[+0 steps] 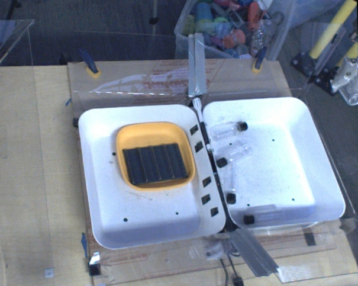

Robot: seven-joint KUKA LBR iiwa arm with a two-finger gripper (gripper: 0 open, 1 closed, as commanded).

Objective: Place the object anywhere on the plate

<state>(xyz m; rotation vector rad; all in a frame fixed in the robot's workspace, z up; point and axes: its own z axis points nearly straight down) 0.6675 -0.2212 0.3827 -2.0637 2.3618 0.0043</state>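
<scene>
The black ribbed block [154, 164] is seen lying flat on the yellow plate [126, 136] in the left bin [104, 202], and it is judged stiff, light and best gripped across its narrow width.

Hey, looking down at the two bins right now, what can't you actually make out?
- Clear bottles in the right bin: see-through against white, so their count and outlines are uncertain in the camera view.
- Dark ridged object on the yellow plate: too coarse to identify.
- Crate of colourful items: cut off by the top edge.
</scene>
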